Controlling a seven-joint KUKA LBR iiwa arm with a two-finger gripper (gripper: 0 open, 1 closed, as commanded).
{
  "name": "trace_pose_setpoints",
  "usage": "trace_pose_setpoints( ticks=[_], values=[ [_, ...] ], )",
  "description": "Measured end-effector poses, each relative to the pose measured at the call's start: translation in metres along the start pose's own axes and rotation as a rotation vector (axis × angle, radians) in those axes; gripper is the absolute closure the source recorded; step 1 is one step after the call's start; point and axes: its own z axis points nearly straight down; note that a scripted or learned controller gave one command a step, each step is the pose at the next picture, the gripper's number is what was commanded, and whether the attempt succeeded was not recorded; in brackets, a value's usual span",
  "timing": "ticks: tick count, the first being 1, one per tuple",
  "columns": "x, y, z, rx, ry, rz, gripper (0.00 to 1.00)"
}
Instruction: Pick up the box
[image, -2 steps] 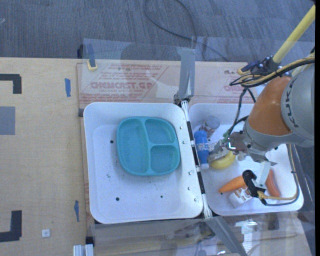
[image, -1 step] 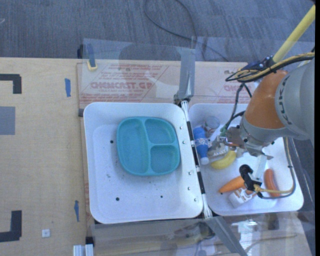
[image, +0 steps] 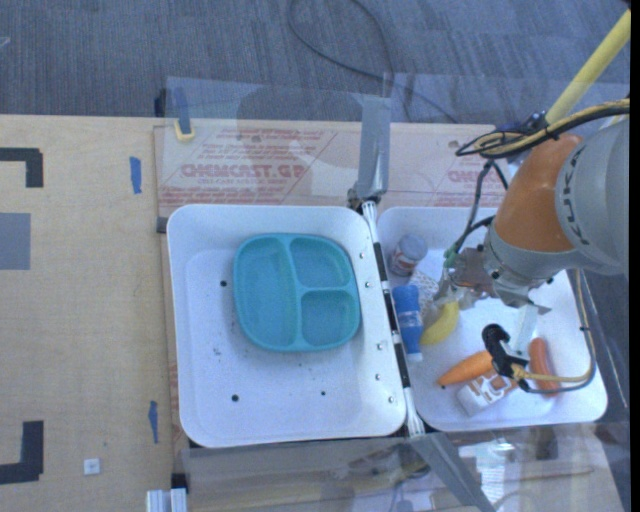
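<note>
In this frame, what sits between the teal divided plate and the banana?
In the camera view, between the teal divided plate and the banana run the two bins' adjoining rims, then the blue tube lying along the right bin's left wall.

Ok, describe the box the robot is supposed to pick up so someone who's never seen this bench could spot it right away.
Look in the right bin, the one the arm reaches into. Near its front edge lies the small white box, just below the carrot and beside the sausage. It is the one pale, square-cornered item there; its neighbours are orange, yellow or blue and rounded.
</note>
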Motion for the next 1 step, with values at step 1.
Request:
trace_pose_setpoints(
  ticks=[1],
  values=[
    [0.0191, -0.0458, -0.0799, 0.022, -0.002, -0.042, 1.0]
  ],
)
